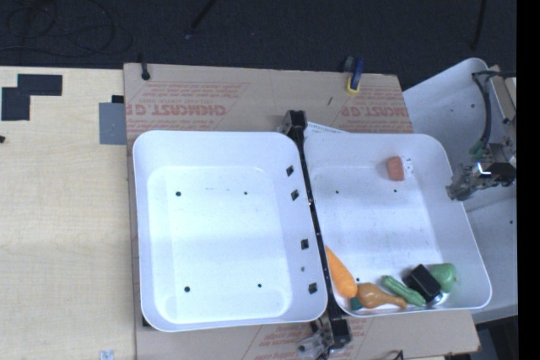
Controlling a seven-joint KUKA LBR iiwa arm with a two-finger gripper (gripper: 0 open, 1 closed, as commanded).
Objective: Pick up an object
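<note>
Objects for picking: a loose cluster in the near corner of the right bin [456, 181], none grasped.

Surface [59, 206]: pale wood, carrying a printed cardboard sheet [211, 97] under both bins. Left bin [139, 223]: white, shallow, bare floor with small dark holes. Right bin: same pattern, joined to the left along a dark clipped seam. Its contents lie against the near wall, probably because the floor slopes that way: orange carrot-like piece [340, 272] along the seam side, tan lump [371, 294] touching it, green elongated item [403, 291], black block [422, 282] overlapping the green ball-like item [445, 274]. A pink-orange block [395, 168] sits alone near the far wall, well apart. Gripper [472, 177]: at the right rim, outside the bin, partly cut off and tangled with cabling; whether the jaws are released or clenched, cannot tell. Overlaps in the cluster hide exact shapes.
</note>
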